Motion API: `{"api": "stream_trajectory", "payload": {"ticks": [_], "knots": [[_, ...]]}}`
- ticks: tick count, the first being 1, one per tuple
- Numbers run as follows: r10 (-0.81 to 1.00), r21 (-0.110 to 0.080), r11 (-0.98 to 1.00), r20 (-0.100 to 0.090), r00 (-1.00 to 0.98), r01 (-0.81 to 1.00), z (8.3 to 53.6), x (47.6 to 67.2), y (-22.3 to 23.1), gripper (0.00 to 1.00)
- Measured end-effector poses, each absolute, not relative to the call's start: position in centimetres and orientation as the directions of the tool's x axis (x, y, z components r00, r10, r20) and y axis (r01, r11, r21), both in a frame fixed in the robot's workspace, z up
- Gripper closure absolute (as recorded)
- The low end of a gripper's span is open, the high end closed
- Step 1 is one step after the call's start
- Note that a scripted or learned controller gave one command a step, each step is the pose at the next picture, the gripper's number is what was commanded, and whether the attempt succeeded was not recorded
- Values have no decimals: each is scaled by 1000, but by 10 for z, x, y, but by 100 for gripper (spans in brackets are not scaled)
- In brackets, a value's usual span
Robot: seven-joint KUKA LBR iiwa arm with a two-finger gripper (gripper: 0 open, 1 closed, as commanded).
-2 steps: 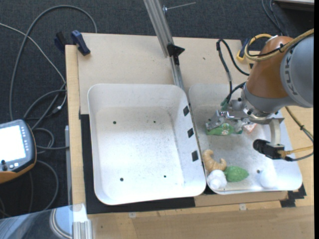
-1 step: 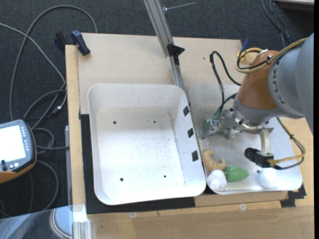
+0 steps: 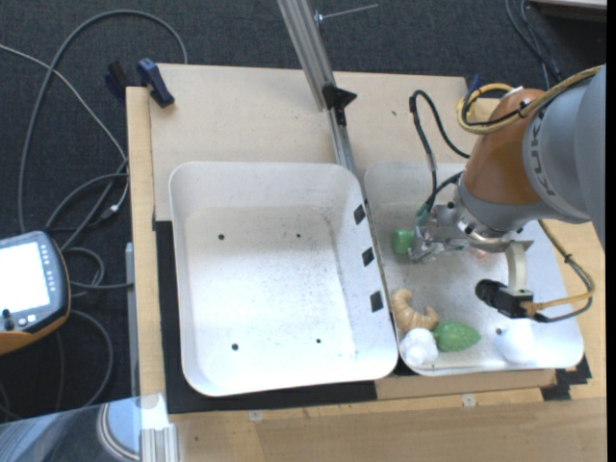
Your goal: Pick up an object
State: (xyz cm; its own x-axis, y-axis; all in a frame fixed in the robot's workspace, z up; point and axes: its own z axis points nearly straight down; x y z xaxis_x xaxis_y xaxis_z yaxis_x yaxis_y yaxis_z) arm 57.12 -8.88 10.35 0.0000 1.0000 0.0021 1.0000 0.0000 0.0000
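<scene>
Arm: we saw the grey arm (image 3: pixel 573 142) come in from the right, with its orange band (image 3: pixel 496 166) sitting above the right bin's far half.

Claw: the gripper (image 3: pixel 426 246) was down low inside the right bin (image 3: pixel 568 359), over toward its left side. Honestly we couldn't tell from this angle whether it was open or closed.

Closest object: a small green piece (image 3: pixel 402 243) sat just beside the gripper on its left, near the wall between the two bins. We couldn't make out whether the two were touching, so we wouldn't call it grabbed.

Near-edge cluster: a knobbly tan piece (image 3: pixel 412 308) lay by the right bin's near left corner. A white round thing (image 3: pixel 419 346) was right below it, and a bumpy green lump (image 3: pixel 456 336) was just beside them on the right. All three were pretty much bunched together.

Other corner: a white ball-like thing (image 3: pixel 521 343) sat on its own toward the near right corner, apart from the cluster.

Left bin: the left bin (image 3: pixel 192 258) was the bigger-looking white tray. Its floor was speckled with dark dots, and it had a few black tabs (image 3: pixel 367 256) on the wall next to the right bin.

Bench stuff: a blue clamp (image 3: pixel 154 81) was gripping the bench's far left corner. A metal rail (image 3: pixel 310 61) ran at a slant down toward the gap between the bins.

Off the bench: a handheld pendant with a lit screen (image 3: pixel 27 292) lay on the dark floor at the left, with cables (image 3: pixel 67 123) looping around it.
</scene>
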Motion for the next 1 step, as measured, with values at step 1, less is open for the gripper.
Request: {"api": "stream_trajectory", "payload": {"ticks": [1], "knots": [[1000, 5, 2, 0, -2, 1000, 147, 574, -85, 100]]}}
